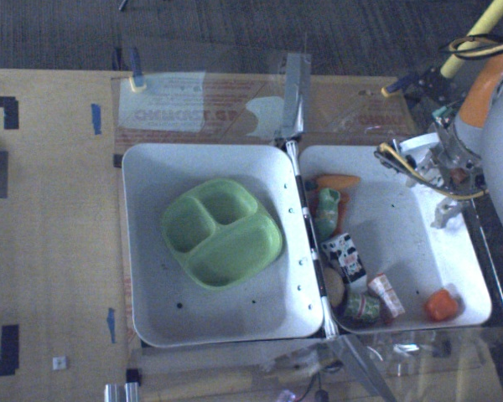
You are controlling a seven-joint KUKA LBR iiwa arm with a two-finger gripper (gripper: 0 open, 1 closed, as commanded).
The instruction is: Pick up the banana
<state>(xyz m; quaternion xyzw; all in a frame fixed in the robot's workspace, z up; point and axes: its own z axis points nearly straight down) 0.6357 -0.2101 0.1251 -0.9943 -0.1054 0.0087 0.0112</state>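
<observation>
**Over the right bin, my gripper hangs near the far-right wall**

From the camera above the bench, my grey arm with its orange band (pixel 492 90) reaches in from the right. My gripper (pixel 446 214) sits over the right-hand shallow white bin (pixel 465 262), close to its right wall, with yellow and black cables looped around the wrist. Whether it is released or clenched I cannot tell from this angle, and nothing shows in its grasp.

I cannot pick out the banana with any certainty. A pale tan rounded shape (pixel 334 285) lies against the right bin's left wall, half hidden by its neighbours, and I cannot tell what it is.

Along that same wall lie an orange carrot-shaped piece (pixel 339 180), a green bottle-shaped item (pixel 327 210), a black-and-white cow-patterned carton (pixel 345 255), a green can (pixel 363 308) and a small red-and-white carton (pixel 386 296). A round orange object (pixel 442 305) rests in the near-right corner, well apart from my gripper.

The left-hand white bin (pixel 151 300) holds a green plastic divided plate (pixel 222 233).
</observation>
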